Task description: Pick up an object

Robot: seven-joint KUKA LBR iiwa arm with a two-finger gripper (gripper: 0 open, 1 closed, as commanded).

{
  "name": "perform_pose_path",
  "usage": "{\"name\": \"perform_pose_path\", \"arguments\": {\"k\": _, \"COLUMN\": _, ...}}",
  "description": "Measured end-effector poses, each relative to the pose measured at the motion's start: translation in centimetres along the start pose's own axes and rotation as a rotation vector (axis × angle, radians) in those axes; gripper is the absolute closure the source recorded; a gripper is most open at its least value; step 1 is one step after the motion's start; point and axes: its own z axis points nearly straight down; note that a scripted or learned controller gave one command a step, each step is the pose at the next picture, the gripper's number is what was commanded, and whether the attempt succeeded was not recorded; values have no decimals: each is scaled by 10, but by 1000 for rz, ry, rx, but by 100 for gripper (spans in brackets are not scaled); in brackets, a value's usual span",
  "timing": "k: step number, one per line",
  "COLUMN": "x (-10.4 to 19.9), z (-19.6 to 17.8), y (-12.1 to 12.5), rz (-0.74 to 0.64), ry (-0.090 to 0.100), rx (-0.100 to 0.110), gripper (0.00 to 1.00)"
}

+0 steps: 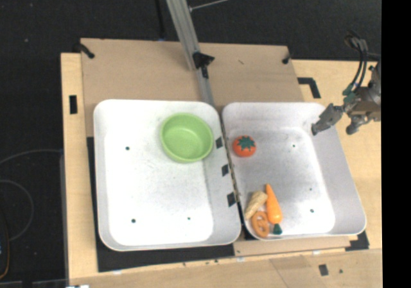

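1. You see the pincer at the far right, over the upper right corner of the right bin. Its two dark fingers are spread apart with nothing between them.
2. The right bin is a shallow white tray with rounded corners and a faintly speckled, matte floor. It sits touching the left bin along a shared middle edge marked by small black tabs.
3. A small round tomato, orange-red with a green stem cap, lies in the right bin near its upper left, just beside the dividing edge.
4. A tapered orange carrot lies near the lower left of the right bin, pointed end up. Touching it on the left is a pale, lumpy beige piece.
5. Below those two, an orange disc-shaped piece rests at the bin's lower rim; you cannot tell its kind. All of these lie well apart from the pincer.
6. A smooth, round, light-green bowl stands upright in the upper right part of the left bin, its hollow facing up.
7. Both bins rest on a flat tan tabletop with a plain, board-like surface. A slim grey metal post slants up from behind the bins' junction.
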Motion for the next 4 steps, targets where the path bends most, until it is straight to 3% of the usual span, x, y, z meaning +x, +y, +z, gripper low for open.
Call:
{"name": "perform_pose_path", "arguments": {"k": 1, "x": 0, "z": 0, "y": 0, "rz": 0, "ry": 0, "rx": 0, "gripper": 0}}
{"name": "perform_pose_path", "arguments": {"k": 2, "x": 1, "z": 54, "y": -10, "rz": 3, "ry": 0, "rx": 5, "gripper": 0}}
{"name": "perform_pose_path", "arguments": {"k": 4, "x": -10, "z": 151, "y": -5, "rz": 4, "ry": 0, "rx": 5, "gripper": 0}}
